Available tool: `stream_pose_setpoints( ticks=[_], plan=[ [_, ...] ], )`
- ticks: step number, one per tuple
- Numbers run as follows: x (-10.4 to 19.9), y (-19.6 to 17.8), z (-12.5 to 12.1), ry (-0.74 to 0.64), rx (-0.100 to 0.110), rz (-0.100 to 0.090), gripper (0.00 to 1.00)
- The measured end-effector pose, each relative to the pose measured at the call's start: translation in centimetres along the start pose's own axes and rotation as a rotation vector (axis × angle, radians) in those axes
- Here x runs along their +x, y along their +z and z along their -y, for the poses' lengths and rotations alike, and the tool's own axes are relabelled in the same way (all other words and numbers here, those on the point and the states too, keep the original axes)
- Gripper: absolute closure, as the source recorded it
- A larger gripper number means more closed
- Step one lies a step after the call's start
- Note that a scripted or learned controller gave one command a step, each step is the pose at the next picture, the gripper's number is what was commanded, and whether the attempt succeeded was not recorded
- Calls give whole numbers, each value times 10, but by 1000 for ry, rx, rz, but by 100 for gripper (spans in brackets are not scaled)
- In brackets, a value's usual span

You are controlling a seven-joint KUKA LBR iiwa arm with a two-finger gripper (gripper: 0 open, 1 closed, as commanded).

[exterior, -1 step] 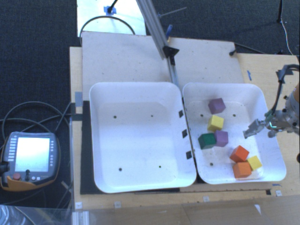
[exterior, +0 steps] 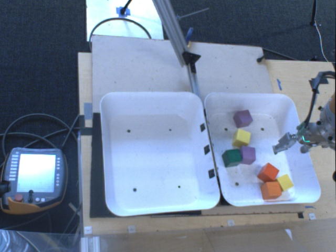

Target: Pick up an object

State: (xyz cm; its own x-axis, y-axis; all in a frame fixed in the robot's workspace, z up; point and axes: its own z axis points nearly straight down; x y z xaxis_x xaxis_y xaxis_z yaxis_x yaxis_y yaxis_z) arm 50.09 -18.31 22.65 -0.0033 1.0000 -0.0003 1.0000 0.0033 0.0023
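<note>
The right bin (exterior: pixel 294 109) holds several small cubes. A purple cube (exterior: pixel 242 118) lies toward the back, with a yellow cube (exterior: pixel 241 137) just in front of it. A green cube (exterior: pixel 231 157) and a second purple cube (exterior: pixel 248 154) touch side by side. Near the front right corner sit two orange cubes (exterior: pixel 268 171) (exterior: pixel 271 190) and a small yellow cube (exterior: pixel 285 182). My gripper (exterior: pixel 293 145) hangs over the bin's right side, right of the purple and green pair and above the orange cubes. It is open, and nothing is between its fingers.
The left bin (exterior: pixel 157 104) adjoins the right one along a shared middle edge. A slanted metal pole (exterior: pixel 170 20) crosses the back board above the bins. A teach pendant (exterior: pixel 31 180) lies on the floor at far left with its cable.
</note>
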Motion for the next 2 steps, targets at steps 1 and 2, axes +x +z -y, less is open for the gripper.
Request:
stream_pose_setpoints(
  ticks=[1,2],
  plan=[
    [-4,42,-1,1,4,-1,0],
    [-3,105,-3,1,6,-2,0]
  ],
)
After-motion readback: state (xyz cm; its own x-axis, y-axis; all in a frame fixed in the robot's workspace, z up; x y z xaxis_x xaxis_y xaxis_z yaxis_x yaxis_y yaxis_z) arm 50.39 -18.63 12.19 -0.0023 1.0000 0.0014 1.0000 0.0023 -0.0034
